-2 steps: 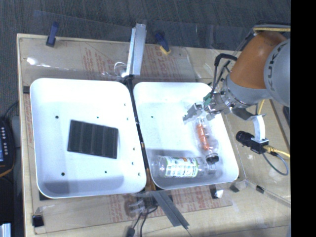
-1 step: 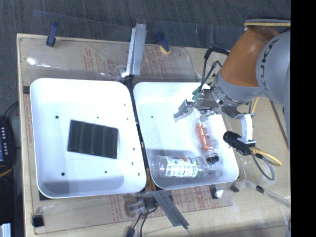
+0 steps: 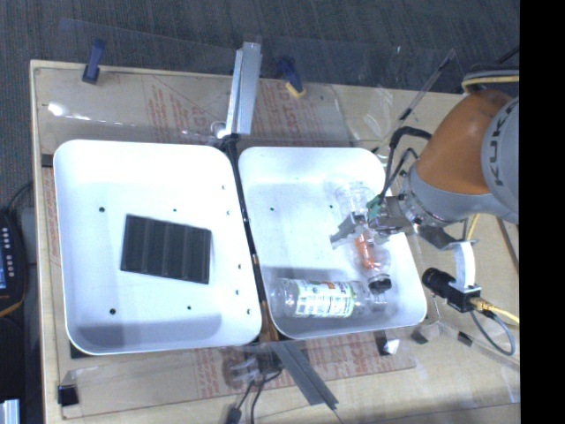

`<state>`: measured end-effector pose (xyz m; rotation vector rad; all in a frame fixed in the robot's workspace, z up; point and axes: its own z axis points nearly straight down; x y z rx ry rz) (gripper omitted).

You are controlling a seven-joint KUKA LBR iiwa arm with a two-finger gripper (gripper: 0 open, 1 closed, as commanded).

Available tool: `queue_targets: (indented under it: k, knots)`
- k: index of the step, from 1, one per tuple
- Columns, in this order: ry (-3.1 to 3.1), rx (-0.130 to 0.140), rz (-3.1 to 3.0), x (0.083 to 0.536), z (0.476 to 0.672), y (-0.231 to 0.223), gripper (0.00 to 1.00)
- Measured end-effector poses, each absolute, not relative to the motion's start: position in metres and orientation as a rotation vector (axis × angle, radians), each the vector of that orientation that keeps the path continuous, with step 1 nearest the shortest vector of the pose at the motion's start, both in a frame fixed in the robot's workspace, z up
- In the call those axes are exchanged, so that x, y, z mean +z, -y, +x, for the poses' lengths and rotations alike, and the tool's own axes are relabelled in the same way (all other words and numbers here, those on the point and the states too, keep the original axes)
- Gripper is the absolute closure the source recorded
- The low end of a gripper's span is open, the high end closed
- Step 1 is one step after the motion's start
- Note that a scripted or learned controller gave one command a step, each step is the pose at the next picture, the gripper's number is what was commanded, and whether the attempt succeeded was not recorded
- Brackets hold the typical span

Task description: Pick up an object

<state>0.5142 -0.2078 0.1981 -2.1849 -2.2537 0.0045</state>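
Left bin (image 3: 79, 175): it held one flat dark rectangular pad (image 3: 167, 248) with faint lengthwise ribs, lying slightly askew near the middle of the white floor.

Right bin (image 3: 291, 170): it held three clear things. A plastic bottle (image 3: 322, 298) lay on its side along the near wall. A small tube with orange contents (image 3: 367, 253) lay near the right wall, above the bottle. A crumpled clear cup or wrapper (image 3: 351, 196) lay toward the far right corner.

Bottle: see-through, with a white label carrying green print around its middle; its cap end pointed right, near a small dark object (image 3: 380, 283).

Tube: short and clear, orange inside, lying just below the pincer and apparently touching nothing else.

Arm (image 3: 463, 162): grey with an orange band, it reached in from the right over the right bin's right rim.

Pincer (image 3: 360, 228): low over the right side of the right bin, between the clear cup and the tube; I cannot tell whether it was open or closed, nor whether it gripped anything.

Hard to make out: the clear cup's outline blurred into the white floor, and the pincer's metal parts overlapped it.

Bench (image 3: 141, 87): pale board with red printing under both bins, and blue clamps (image 3: 93, 60) at the far edge.
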Motion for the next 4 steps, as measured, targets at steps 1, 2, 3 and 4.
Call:
queue_targets:
  k: [1, 2, 3, 4]
  knots:
    - [2.298, 0.004, -2.134, 0.178, 0.519, 0.209, 0.00]
    - [2.333, 0.003, -2.097, 0.156, 0.517, 0.209, 0.00]
    - [2.403, 0.002, -2.021, 0.163, 0.526, 0.210, 0.00]
    - [2.674, 0.000, -1.643, 0.130, 0.500, 0.206, 0.00]
